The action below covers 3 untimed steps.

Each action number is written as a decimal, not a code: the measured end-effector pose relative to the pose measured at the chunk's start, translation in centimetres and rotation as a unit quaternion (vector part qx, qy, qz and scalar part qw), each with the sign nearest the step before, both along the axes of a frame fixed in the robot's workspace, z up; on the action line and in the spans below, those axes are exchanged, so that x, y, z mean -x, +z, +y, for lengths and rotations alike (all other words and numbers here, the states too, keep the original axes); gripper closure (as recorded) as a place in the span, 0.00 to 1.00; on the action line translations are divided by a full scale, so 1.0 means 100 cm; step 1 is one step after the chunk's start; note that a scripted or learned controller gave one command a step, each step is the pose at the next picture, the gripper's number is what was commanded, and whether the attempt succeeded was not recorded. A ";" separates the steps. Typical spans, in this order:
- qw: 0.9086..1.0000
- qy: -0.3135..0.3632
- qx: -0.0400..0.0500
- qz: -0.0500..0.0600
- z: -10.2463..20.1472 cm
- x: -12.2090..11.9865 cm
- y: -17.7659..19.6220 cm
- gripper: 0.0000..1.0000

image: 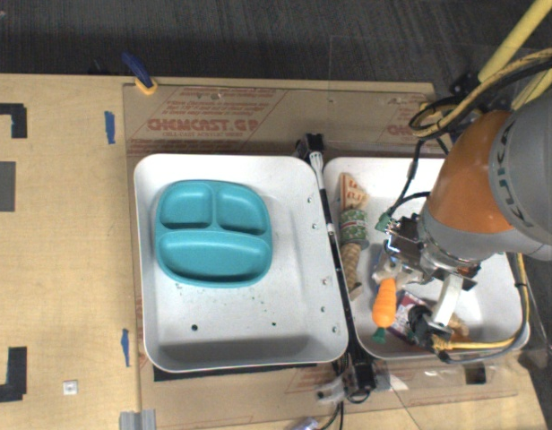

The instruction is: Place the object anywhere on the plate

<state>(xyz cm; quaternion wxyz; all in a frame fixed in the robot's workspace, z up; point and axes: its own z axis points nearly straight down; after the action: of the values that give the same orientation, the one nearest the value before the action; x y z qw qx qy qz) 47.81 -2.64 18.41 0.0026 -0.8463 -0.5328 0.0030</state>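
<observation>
Over the right bin [502, 280], the gripper [407, 269] hangs low beneath the orange-banded arm [478, 186], which covers it from above. You cannot tell how far the claw is open, and nothing can be seen held in it.

Just beside it, toward the bin's near edge, lies a toy carrot [383, 305], orange body up and green top pointing down toward the rim. This is probably the object you are meant to move. It rests partly on a dark packet [404, 317].

The carrot looks light and stiff, likely moulded plastic, with a smooth tapered skin that could slide out of a pinch. Take it across the thick middle of the orange body, not at the narrow tip or the small green top, and close square to its long axis.

Further along the dividing wall lie a green patterned roll [353, 224] and a tan wafer [352, 189], both well clear of the carrot.

In the left bin [294, 316], the teal divided plate [213, 236] sits toward the far side with all its compartments bare, so any of them will do.
</observation>
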 end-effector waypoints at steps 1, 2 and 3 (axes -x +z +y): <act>0.979 -0.206 0.002 -0.002 0.011 -0.001 0.009 1.00; 0.931 -0.365 0.003 -0.002 0.052 -0.001 0.030 1.00; 0.929 -0.370 0.002 -0.003 0.055 -0.049 0.064 1.00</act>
<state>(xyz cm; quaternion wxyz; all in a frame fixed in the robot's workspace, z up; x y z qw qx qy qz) 52.72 2.85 24.78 0.0000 -0.9833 -0.1818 0.0002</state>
